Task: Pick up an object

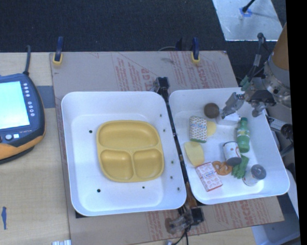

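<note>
With its jaws spread and empty, the gripper (244,102) hovers at the right bin's (280,158) one o'clock; best drop squarely over the green bottle (242,134) just below.

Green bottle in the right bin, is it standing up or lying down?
Lying down: the green bottle shows its full side on the right bin floor.
</note>
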Action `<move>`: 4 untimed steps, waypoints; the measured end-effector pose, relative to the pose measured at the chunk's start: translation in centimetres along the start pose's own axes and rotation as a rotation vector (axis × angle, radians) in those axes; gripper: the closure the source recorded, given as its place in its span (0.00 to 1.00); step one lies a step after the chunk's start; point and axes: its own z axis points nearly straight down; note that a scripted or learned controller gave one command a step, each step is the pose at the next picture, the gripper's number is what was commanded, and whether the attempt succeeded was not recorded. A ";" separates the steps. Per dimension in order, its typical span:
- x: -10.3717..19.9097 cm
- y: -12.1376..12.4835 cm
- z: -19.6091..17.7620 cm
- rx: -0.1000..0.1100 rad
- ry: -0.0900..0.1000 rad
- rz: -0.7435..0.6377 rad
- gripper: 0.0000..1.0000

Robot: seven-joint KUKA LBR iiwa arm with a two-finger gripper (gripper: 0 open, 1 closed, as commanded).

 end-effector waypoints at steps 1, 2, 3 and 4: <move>-1.1 5.7 7.1 0.001 -0.001 -0.001 0.00; -3.4 10.3 14.3 0.001 -0.002 -0.001 0.00; 1.8 6.1 19.8 0.002 0.000 -0.001 0.00; 1.7 7.9 19.7 -0.001 -0.001 -0.001 0.00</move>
